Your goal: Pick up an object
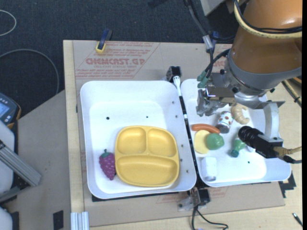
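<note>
As the arm reaches in from 3 o'clock: gripper (209, 104) hangs over the right bin (249, 174), toward its 11 o'clock corner.
Jaws: cannot tell whether apart or together.
Nearest objects: orange carrot (205, 127) just at 6 o'clock of the gripper; small can (223, 122) and beige piece (239, 112) at its 4 o'clock.
Bin centre: green piece (215, 141) touching a yellow disc (200, 143); teal piece (235, 149) at 3 o'clock of them.
Bin's 7 o'clock: white block (209, 166).
Left bin (91, 128): yellow divided plate (146, 155) toward its 5 o'clock, purple grapes (108, 164) just beside the plate's 9 o'clock.
</note>
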`<control>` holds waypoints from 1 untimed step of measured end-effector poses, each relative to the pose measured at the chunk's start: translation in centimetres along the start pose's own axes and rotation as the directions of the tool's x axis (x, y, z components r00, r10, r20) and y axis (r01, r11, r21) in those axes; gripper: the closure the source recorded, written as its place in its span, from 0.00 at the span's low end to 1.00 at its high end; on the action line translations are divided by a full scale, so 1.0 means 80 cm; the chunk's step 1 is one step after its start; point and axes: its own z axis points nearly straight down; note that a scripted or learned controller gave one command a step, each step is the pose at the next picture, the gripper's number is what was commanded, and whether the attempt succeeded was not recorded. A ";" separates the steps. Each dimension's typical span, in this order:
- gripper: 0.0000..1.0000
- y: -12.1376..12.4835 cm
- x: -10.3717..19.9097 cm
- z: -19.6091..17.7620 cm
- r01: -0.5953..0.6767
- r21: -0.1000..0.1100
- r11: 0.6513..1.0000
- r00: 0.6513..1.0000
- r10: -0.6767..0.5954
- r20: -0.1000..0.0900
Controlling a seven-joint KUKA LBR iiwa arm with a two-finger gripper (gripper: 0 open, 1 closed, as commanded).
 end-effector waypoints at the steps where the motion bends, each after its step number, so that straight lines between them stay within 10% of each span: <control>1: 1.00 -0.001 0.017 0.022 0.000 0.008 1.000 1.000 0.000 -0.001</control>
